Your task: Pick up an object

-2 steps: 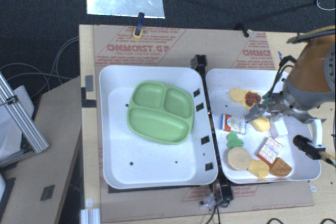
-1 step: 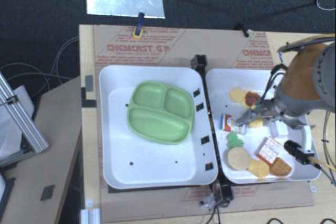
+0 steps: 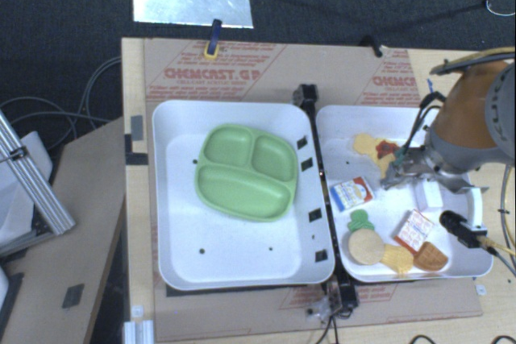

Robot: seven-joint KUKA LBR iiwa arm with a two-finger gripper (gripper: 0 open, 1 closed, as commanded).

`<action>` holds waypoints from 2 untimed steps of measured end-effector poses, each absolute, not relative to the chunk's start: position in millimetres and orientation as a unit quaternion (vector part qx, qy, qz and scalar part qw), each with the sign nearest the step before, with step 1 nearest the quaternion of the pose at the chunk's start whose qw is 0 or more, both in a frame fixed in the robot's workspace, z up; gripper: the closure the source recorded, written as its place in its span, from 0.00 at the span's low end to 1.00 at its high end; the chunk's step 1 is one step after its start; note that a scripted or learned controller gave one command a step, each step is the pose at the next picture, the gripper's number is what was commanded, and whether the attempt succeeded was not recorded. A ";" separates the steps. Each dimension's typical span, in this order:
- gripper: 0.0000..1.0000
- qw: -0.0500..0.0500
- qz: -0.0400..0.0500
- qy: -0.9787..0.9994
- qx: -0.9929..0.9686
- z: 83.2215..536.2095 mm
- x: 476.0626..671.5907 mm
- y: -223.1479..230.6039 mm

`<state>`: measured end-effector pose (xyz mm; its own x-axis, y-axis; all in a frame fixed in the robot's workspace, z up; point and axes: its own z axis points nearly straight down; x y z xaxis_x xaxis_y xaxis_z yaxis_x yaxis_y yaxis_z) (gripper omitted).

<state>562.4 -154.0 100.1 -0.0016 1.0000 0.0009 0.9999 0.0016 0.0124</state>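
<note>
Clearly "CHEMCAST GP" on board (image 3: 214,75)

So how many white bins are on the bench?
2. The left bin holds a green divided plate; the right bin holds small toy foods, where the arm reaches in.

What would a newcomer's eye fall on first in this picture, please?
Probably the green divided tray, lying alone in the left bin. Next, the grey and orange arm reaching into the right bin, above a scatter of small toy foods and packets.
</note>
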 end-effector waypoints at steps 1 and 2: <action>1.00 0.002 0.001 0.709 0.706 144.0 568.6 -151.9; 1.00 0.002 0.001 0.709 0.706 203.4 565.0 -145.6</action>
<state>565.0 -145.6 203.4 -0.0044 1.0000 -0.0008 1.0000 0.0044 0.0038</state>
